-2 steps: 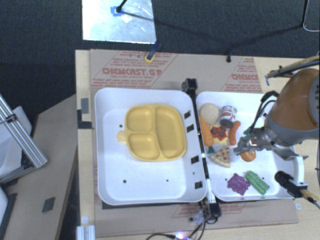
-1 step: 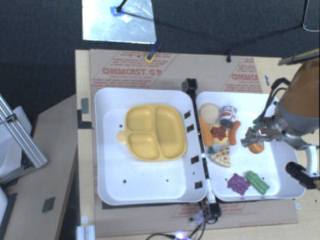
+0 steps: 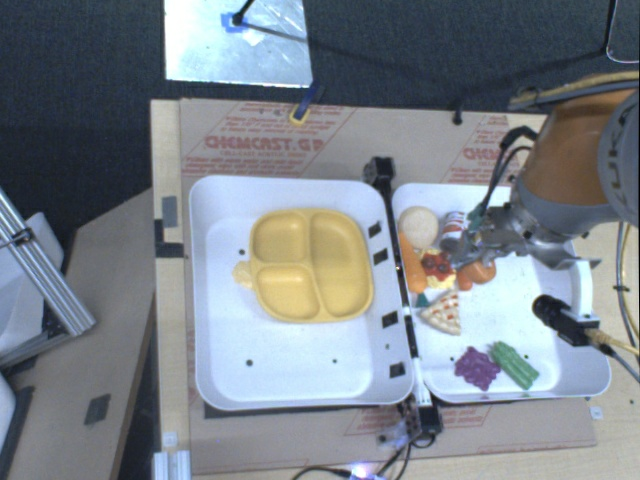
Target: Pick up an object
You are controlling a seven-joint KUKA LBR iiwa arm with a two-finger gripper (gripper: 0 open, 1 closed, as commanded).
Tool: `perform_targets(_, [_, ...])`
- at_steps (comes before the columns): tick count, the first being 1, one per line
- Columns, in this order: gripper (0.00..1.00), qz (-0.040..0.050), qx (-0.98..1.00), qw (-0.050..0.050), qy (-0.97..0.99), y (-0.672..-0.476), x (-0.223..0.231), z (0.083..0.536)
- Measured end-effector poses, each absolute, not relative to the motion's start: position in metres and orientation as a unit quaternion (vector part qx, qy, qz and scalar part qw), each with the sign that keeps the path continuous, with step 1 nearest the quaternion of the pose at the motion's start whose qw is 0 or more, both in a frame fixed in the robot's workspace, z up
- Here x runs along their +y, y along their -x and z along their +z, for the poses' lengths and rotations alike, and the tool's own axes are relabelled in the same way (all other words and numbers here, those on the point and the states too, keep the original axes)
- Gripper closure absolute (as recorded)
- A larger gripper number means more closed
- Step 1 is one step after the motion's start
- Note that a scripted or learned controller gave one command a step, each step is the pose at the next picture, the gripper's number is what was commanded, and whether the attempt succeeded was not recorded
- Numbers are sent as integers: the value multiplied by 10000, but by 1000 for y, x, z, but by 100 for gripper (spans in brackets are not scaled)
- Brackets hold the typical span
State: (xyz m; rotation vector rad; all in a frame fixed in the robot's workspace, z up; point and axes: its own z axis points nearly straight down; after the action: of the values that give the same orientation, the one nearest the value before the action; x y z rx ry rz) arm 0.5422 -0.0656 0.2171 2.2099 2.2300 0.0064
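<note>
Where the bench edge runs nearest the camera, the right bin [image 3: 590, 373] holds a purple grape bunch [image 3: 477, 367] with a green vegetable piece [image 3: 515, 364] just beside it on the right; a pizza slice [image 3: 442, 314] lies a little farther in, near the divider; beyond it sits a crowded cluster of small toy foods, red and orange pieces [image 3: 440, 266] touching one another; the gripper [image 3: 468, 243] is down over this cluster, whether open or closed cannot be told, nothing visibly between it; a pale egg-like ball [image 3: 419, 226] rests at the far left corner of this bin; left bin [image 3: 215, 268] carries a yellow divided plate [image 3: 305, 266], three compartments, roughly centred; grey arm [image 3: 570, 188] with orange band enters from the right.
</note>
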Motion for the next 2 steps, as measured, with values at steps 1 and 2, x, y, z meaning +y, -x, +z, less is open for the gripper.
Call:
perform_targets(1, [100,22,7106,10,-7036,-585,-25,216])
perform_targets(2, [100,28,7099,22,-7043,-637,-2,232])
